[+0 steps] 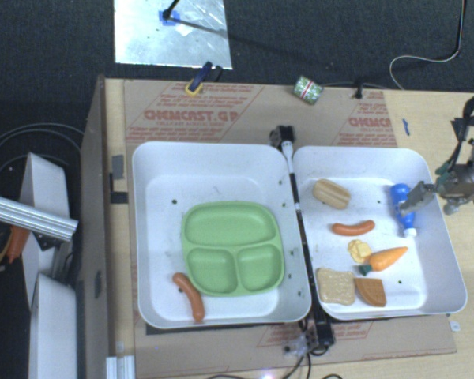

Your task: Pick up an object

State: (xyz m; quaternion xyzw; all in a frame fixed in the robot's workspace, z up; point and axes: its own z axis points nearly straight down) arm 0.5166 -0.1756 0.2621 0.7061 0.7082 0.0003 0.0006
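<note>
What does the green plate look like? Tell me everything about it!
The green plate is a light green tray that looks like plastic, with rounded corners. It is split into three sections: one wide one at the back and two smaller ones at the front. It lies flat in the left white bin, slightly turned. A toy sausage lies in the bin by its front left corner, close to its edge; whether they touch is unclear.

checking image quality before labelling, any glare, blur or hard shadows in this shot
Camera view: lighting is even and soft, with only faint shadows along the inner walls of the white bins; the metal sheet on the floor at the top glares bright; the tool at the right bin's edge looks slightly blurred; the food items such as the carrot are small but fairly sharp.
</note>
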